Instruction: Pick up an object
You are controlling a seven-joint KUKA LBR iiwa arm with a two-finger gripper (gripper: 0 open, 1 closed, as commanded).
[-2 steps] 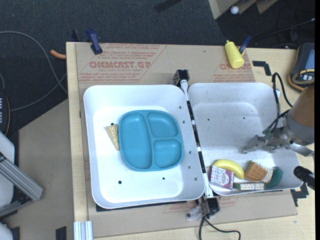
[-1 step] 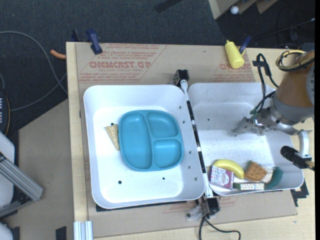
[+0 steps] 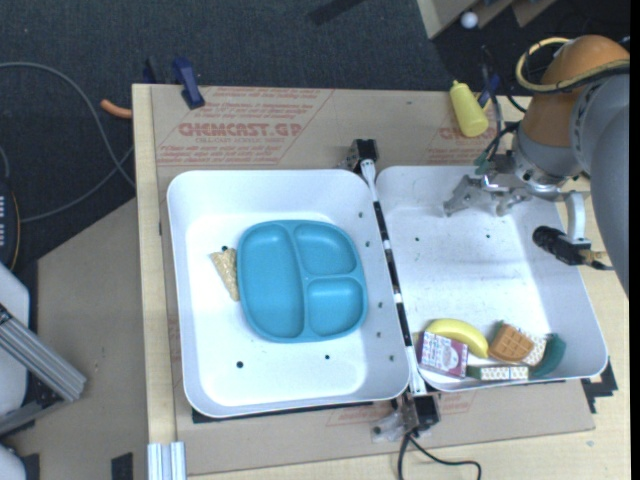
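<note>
The pincer (image 3: pixel 478 194) hangs over the far end of the right bin (image 3: pixel 560 298), fingers spread open, gripping nothing. Well below it, in the bin's near corner, lie a banana (image 3: pixel 458 335), a small carton (image 3: pixel 441 354) and a waffle (image 3: pixel 511 343). Far left, a blue divided plate (image 3: pixel 300 278) sits in the left bin (image 3: pixel 200 268).

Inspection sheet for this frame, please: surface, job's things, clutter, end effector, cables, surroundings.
Surface: cardboard-topped bench bearing a left bin and right bin.
Job's things: blue divided plate and a wafer piece in the left bin; banana, small carton, waffle piled in the right bin's near corner.
Clutter: yellow bottle and blue clamp on the bench.
End effector: over the right bin's far end, holding nothing visible.
Cables: grey cable on the floor.
Surroundings: dark carpet.
</note>
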